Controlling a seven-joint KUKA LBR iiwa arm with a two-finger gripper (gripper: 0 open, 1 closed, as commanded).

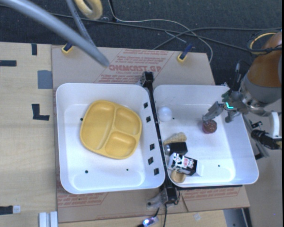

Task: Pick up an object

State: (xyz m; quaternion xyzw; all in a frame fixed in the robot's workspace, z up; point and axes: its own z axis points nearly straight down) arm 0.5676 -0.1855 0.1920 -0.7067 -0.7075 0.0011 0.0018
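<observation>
Grey pole [47, 18] slants across top left, closest to the lens, blurry, with a yellow loop [85, 1] beside it. Gripper [222, 111] sits over the right bin [236, 169], fingers spread apart, nothing between them; one finger [212, 111] points down-left, other [232, 115] to its right. Small reddish-brown round object [209, 126] lies on bin floor just below the left finger, not pinched. Further left in same bin: white ball [165, 112] near the divider, tan piece [175, 138], black-and-white packet [182, 162] with another tan bit [178, 176] at its lower edge. Left bin [71, 174] holds yellow compartment tray [111, 128], flat. Both bins sit on cardboard sheet [132, 63].
</observation>
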